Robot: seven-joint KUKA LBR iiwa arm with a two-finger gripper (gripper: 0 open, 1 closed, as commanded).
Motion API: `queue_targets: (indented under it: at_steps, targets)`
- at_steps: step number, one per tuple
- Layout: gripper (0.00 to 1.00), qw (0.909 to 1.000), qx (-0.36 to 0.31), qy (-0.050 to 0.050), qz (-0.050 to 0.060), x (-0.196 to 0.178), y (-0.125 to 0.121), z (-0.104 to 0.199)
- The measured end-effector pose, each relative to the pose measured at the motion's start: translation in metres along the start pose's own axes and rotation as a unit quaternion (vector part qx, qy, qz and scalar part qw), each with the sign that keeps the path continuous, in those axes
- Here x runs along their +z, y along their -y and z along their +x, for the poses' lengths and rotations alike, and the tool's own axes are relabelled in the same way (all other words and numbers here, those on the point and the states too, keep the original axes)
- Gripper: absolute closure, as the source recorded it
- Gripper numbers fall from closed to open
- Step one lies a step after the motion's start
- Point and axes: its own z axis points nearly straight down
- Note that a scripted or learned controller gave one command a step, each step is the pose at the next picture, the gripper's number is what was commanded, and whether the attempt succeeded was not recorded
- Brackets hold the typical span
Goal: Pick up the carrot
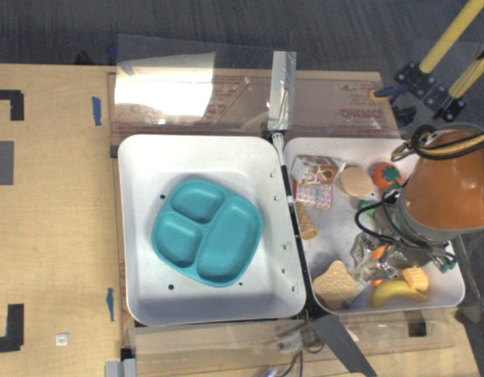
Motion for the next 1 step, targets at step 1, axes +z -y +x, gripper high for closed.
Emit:
queue_targets:
  at_steps: [1]
  targets:
    - [1.0, 0.9851, -0.172, 0.001, -0.001, -0.0982, -0.0176, -0.0485]
